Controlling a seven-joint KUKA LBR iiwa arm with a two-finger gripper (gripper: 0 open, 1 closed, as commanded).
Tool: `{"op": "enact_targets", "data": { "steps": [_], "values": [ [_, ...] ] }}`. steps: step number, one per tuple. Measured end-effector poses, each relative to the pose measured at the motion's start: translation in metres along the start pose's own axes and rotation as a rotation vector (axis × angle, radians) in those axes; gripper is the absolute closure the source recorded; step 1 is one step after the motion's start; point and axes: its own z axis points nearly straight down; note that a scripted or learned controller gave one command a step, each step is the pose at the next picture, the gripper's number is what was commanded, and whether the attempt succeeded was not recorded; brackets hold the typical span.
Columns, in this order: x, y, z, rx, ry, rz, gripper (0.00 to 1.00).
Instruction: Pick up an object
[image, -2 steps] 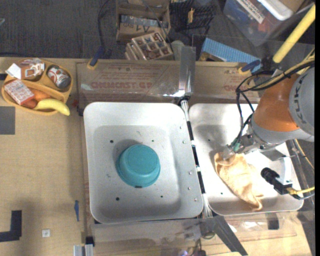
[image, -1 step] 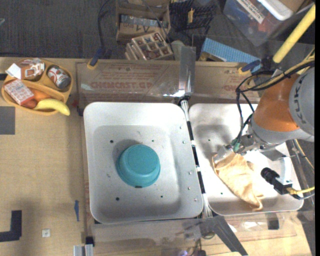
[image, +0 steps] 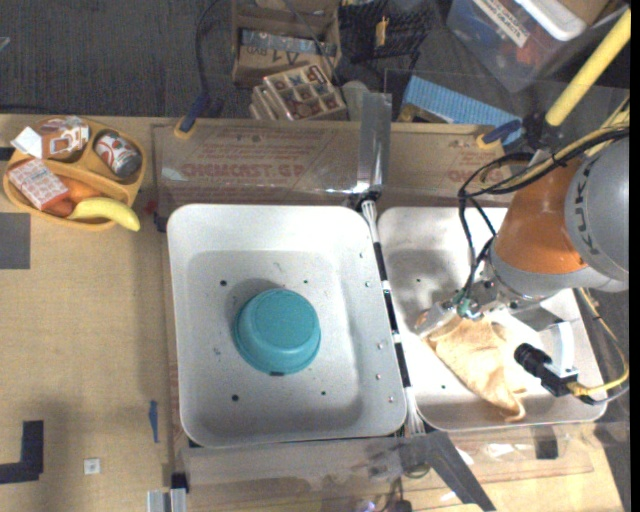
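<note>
Nearest the lens in the camera view is the grey arm (image: 545, 235) with its orange band, leaning in from the right over the right bin (image: 420, 232). Its end effector (image: 463, 303) sits low inside that bin, near the middle. The wrist hides it from above, so I cannot tell whether it is spread or pressed together, and nothing can be seen held in it.

The likely target is a tan cloth (image: 482, 365) lying on the floor of the right bin. Its upper left corner sits just beside or under the end effector; whether they touch cannot be told at this slant. From there the cloth runs down and to the right in the picture, towards the bin's front rim, and that diagonal is its long axis. So its bulk lies towards the bin's front from the tool, slightly to the right. It looks soft and rumpled, with folds along its length and a bunched lower end, pale orange against the white.

In the left bin (image: 190, 300), well apart from the tool, a teal bowl (image: 278, 330) sits upside down near the centre. On the worktop (image: 80, 350) beyond that bin's far left corner stands a yellow dish (image: 22, 192) of toy food.
</note>
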Motion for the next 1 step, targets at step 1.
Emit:
{"op": "enact_targets", "data": {
  "steps": [1],
  "values": [
    [-0.0198,-0.035,0.0001,-0.001,0.0,-0.045,0.0]
  ]
}}
